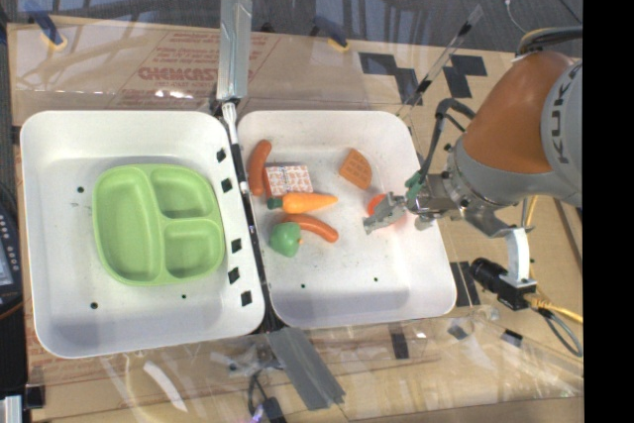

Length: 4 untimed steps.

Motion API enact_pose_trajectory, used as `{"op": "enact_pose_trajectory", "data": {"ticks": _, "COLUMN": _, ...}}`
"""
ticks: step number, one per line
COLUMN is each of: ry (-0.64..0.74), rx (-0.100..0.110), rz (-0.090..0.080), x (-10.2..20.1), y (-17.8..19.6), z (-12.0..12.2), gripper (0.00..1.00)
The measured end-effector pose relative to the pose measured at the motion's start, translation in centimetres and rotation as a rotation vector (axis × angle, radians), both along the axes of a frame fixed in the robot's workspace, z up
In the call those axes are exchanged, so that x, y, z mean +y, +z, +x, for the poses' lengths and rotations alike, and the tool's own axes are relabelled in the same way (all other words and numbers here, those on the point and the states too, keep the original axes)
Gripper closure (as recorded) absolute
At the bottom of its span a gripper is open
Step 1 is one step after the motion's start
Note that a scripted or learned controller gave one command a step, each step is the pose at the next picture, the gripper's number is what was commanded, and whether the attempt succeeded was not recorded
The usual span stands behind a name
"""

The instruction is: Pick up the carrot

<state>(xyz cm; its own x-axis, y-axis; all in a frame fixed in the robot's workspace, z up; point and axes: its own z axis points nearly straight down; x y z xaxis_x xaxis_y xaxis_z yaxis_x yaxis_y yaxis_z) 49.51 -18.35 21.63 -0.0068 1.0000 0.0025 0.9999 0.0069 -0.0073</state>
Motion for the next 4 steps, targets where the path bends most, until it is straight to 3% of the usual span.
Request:
{"op": "enact_pose_trajectory", "data": {"ticks": 1, "ry": -0.007, "rx": -0.016, "rz": -0.004, "x": 5.0, "y": -11.2, "z": 6.7, "gripper": 0.00}}
{"op": "enact_pose_trajectory", "data": {"ticks": 2, "ry": 0.227, "rx": 0.001, "rz": 0.002, "x": 7.3, "y": -10.7, "z": 5.6, "gripper": 0.00}}
{"op": "enact_pose_trajectory", "data": {"ticks": 3, "ry": 0.071, "rx": 0.005, "rz": 0.000, "x": 5.9, "y": -12.7, "z": 12.2, "gripper": 0.00}}
{"op": "enact_pose_trajectory", "data": {"ticks": 4, "ry": 0.239, "rx": 0.013, "rz": 0.005, "x": 2.7, "y": -12.8, "z": 15.8, "gripper": 0.00}}
